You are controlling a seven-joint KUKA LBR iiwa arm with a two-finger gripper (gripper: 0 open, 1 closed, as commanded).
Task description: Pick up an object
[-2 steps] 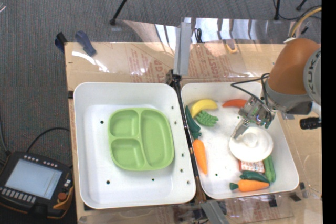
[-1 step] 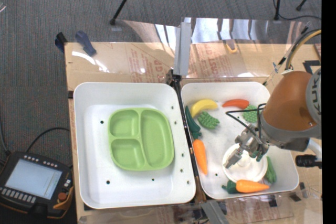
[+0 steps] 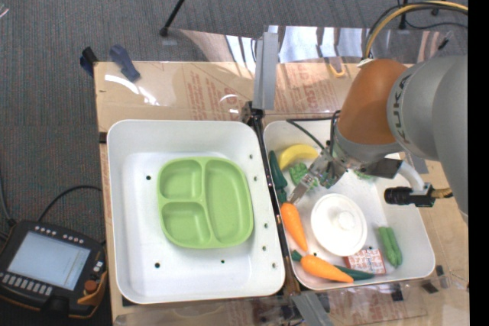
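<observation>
Tool (image 3: 306, 184) hovers above carrot (image 3: 293, 226), whose tip points toward the camera.

Hidden and cut-off parts around the right bin

The arm (image 3: 412, 111) runs off the right edge and covers the right bin's (image 3: 425, 240) far corner; the banana (image 3: 296, 156) is partly behind the gripper (image 3: 307, 183), whose fingers are too small to read.

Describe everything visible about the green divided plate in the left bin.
The green divided plate is light green, looks like plastic, and is a rounded rectangle with three compartments: two smaller ones on its left, one long one on its right. It lies flat and right side up near the middle of the left bin, turned slightly askew, with nothing in it.
</observation>
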